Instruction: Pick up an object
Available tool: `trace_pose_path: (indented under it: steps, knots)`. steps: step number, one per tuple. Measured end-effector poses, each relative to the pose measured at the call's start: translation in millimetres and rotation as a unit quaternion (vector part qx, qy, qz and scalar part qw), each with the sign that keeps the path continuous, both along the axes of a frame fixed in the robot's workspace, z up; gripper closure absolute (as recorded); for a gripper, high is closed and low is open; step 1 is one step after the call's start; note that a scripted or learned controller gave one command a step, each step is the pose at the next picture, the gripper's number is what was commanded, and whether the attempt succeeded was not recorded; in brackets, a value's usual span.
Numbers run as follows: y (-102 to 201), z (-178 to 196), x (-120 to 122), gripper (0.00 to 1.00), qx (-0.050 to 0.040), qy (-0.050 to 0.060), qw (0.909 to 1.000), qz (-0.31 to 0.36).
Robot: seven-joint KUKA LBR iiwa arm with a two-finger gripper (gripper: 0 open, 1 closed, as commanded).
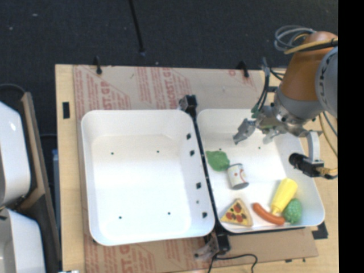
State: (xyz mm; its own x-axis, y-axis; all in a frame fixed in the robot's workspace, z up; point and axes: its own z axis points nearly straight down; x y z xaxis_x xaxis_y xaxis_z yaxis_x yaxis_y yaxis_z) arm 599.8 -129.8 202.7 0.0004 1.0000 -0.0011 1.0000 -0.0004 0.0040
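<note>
The right bin (224, 123) holds several toy items. A green leafy piece (217, 160) lies by its left wall, with a small white can (236, 176) just right of it. Along the front edge are a pizza slice (237, 213), a red sausage (267, 214), a yellow bottle (284, 194) and a green broccoli (293, 210). My gripper (254, 135) hangs over the back half of the right bin, above and to the right of the green leafy piece. Its fingers (243, 132) are spread open with nothing between them.
The left bin (136, 169) sits beside the right one, with a black divider (199, 164) between them. Both rest on a cardboard sheet (142, 87) on the bench. A black cable fitting (304, 165) hangs off the arm over the right bin's right edge.
</note>
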Motion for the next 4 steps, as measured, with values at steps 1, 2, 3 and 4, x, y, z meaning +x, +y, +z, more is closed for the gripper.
trace_pose_path:
  steps: [1, 2, 3, 4]
  knots:
    - [11.8, -3.8, -12.2, 0.0, 0.0005, 0.002, 1.0, 0.0]
    - [1.6, -18.6, 11.6, 0.0, 0.0002, 0.002, 1.0, 0.0]
    - [-12.7, 22.0, 7.8, 0.0, 0.0, 0.0, 1.0, 0.0]
    - [-0.7, 4.9, -13.6, 0.0, 0.0007, 0.002, 1.0, 0.0]
